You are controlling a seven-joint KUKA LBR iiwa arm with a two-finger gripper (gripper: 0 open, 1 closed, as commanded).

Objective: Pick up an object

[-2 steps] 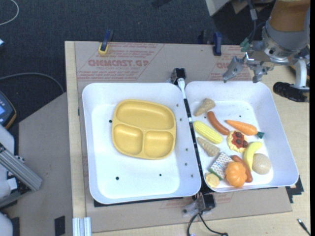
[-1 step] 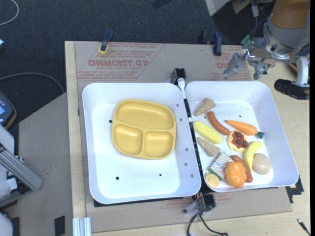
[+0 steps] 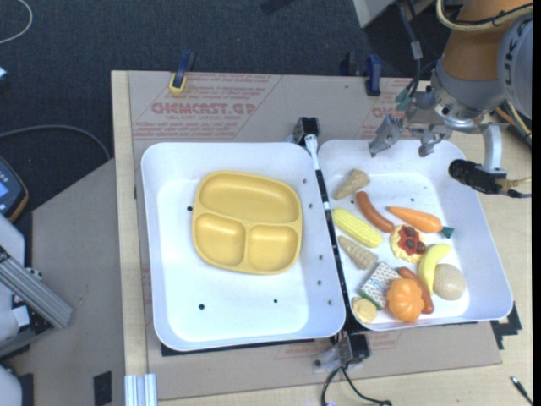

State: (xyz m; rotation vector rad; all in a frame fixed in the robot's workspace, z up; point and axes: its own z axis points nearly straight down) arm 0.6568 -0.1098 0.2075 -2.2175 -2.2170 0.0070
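Observation:
My gripper [image 3: 404, 140] hangs above the far edge of the right bin [image 3: 486, 252], its two grey fingers spread open with nothing between them. Below it in that bin lie toy foods: a tan potato piece [image 3: 352, 183], a red sausage [image 3: 373, 211], a carrot [image 3: 414, 218], a corn cob [image 3: 356, 227], a pizza slice [image 3: 408, 243], a banana [image 3: 431, 263], an orange pumpkin [image 3: 405, 299] and a beige round piece [image 3: 449, 281]. The nearest item, the tan potato piece, lies to the left of and nearer than the fingers.
The left bin [image 3: 169, 294] holds a yellow divided plate [image 3: 247, 222]. A black divider strip [image 3: 325, 218] runs between the bins. Blue clamps [image 3: 179, 73] sit on the cardboard at the back. The far part of the right bin's floor is bare.

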